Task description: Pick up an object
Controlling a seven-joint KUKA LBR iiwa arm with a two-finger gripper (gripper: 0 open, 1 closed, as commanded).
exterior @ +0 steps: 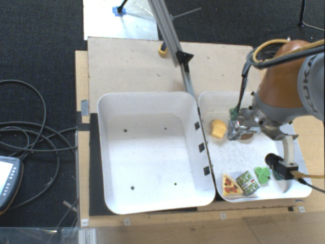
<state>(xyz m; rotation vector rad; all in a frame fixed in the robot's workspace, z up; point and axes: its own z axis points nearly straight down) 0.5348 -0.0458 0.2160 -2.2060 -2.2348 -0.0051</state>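
My gripper (236,131) reaches down into the right bin (219,98), its metal fingers low over the bin floor. A yellow block (219,128) lies just to its left, close to the fingers but apart from them. A brown round thing (248,135) peeks out just right of the gripper, mostly hidden by the wrist. Near the bin's front edge lie a pizza-slice toy (231,186), a green patterned box (248,182) and a small green toy (262,174). I see nothing between the fingers.
The left bin (147,151) stands beside the right one, sharing a raised divider. A slanted metal pole (170,29) crosses above the bench back. Cables and a black plug (277,164) hang off the arm over the right bin's front right corner.
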